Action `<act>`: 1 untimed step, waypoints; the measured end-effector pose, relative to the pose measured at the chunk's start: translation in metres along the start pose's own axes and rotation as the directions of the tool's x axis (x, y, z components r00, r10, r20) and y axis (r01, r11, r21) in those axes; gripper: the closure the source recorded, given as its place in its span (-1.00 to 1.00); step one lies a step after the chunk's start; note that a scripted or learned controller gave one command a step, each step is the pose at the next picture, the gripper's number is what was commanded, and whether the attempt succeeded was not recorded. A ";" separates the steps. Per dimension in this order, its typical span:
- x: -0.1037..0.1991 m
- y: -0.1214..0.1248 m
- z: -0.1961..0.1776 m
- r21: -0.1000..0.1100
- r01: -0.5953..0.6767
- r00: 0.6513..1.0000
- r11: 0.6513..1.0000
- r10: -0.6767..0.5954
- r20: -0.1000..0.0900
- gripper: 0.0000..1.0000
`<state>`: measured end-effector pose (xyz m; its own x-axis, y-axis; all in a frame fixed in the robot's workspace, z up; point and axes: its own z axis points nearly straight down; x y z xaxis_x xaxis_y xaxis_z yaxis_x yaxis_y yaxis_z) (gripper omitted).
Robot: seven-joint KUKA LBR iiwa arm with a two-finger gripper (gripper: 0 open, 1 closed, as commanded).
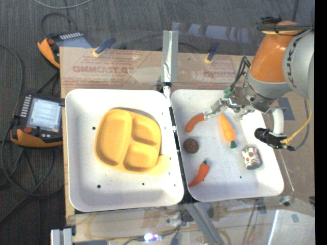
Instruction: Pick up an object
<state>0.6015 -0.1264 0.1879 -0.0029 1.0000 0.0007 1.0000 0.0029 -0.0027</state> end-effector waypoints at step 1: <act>-0.053 -0.003 0.096 -0.006 -0.056 0.998 0.998 0.056 0.004 -1.00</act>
<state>0.5979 -0.1796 0.0917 0.0527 0.9986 -0.0030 0.9986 -0.0527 0.0033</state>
